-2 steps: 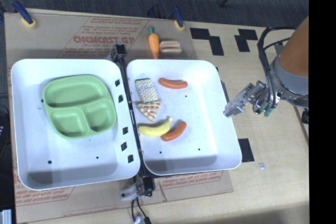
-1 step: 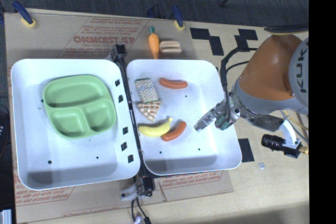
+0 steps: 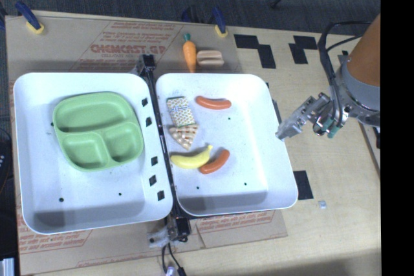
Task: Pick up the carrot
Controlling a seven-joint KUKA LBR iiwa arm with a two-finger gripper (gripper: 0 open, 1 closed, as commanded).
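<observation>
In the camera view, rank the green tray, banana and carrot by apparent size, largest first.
1. Green tray, by far the largest.
2. Banana.
3. Carrot, slightly smaller than the banana; it lies farther from the camera, so this gap is unsure.

An orange carrot (image 3: 189,55) with a green top lies beside a brown-and-pink bun (image 3: 209,59). Both bins (image 3: 39,158) are white. The divided plate (image 3: 98,129) is pale green. The banana (image 3: 191,158) is yellow, two sausages (image 3: 213,102) reddish-orange, and the tabletop (image 3: 336,216) tan with black squares.
</observation>
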